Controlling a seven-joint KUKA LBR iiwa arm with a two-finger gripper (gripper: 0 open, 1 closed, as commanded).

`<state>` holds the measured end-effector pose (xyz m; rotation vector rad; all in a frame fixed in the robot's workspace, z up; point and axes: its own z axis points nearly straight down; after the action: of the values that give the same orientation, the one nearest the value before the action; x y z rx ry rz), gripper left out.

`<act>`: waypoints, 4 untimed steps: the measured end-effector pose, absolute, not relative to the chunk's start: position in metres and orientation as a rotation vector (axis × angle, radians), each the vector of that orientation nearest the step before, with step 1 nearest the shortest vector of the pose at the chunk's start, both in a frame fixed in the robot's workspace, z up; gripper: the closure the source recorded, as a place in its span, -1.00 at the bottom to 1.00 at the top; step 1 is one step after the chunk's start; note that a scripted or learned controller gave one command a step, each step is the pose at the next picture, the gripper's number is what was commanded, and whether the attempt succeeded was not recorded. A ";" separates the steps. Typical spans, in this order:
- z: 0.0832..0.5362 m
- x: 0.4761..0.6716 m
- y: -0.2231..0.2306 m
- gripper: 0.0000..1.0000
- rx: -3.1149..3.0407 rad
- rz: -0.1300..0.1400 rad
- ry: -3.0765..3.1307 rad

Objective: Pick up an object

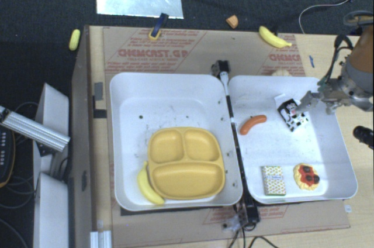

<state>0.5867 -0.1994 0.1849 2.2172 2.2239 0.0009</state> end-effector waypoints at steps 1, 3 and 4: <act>0.118 0.614 -0.135 -1.00 2.213 0.007 2.221; 0.085 0.653 -0.207 -1.00 2.217 0.001 2.221; 0.097 0.654 -0.207 1.00 2.209 0.003 2.223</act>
<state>0.6542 -0.2068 0.0967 2.2092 2.2232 0.0031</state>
